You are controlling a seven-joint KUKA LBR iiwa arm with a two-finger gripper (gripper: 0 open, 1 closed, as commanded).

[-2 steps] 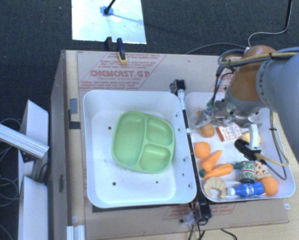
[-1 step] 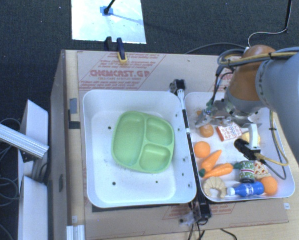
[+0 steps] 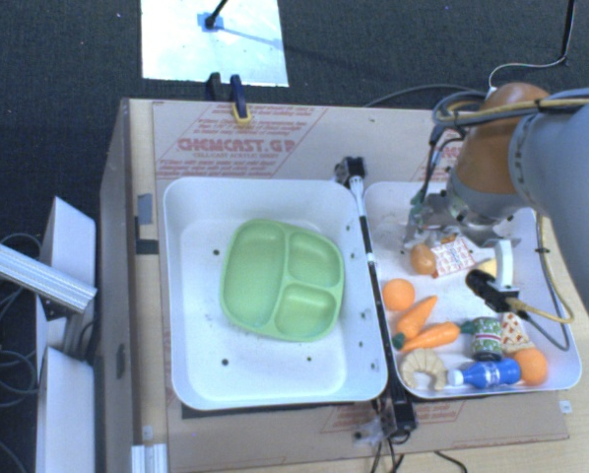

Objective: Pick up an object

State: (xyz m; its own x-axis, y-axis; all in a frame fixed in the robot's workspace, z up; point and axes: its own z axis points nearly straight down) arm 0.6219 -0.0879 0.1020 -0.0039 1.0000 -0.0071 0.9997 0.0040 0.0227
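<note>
The bench carries two shallow white bins; the left bin [image 3: 191, 264] holds a green divided plate [image 3: 283, 279] near its middle, and the right bin [image 3: 560, 368] holds the small toy foods. The gripper [image 3: 434, 227] hangs low over the far left part of the right bin, just above a brown egg [image 3: 424, 259] and a red and white packet [image 3: 454, 255], which touch each other. How the jaws stand I cannot tell, because the wrist covers them from this angle, and I see nothing clearly between them. The egg seems to be the nearest thing to take; I judge it light, hard and smooth, so it can slip out easily, and the grip should close across its middle. The packet looks thin and flat, so it is harder to catch from above. Nearer the front edge of this bin lie an orange ball [image 3: 399, 294], two carrots [image 3: 420, 325], a croissant [image 3: 425, 366], a blue bottle [image 3: 488, 373] and a small can [image 3: 487, 337]; all look like light plastic. On the cardboard [image 3: 237, 146] under the bins, along the far edge, red letters read "CHEMCAST GP", printed many times. The print on the packet is too small to read.
</note>
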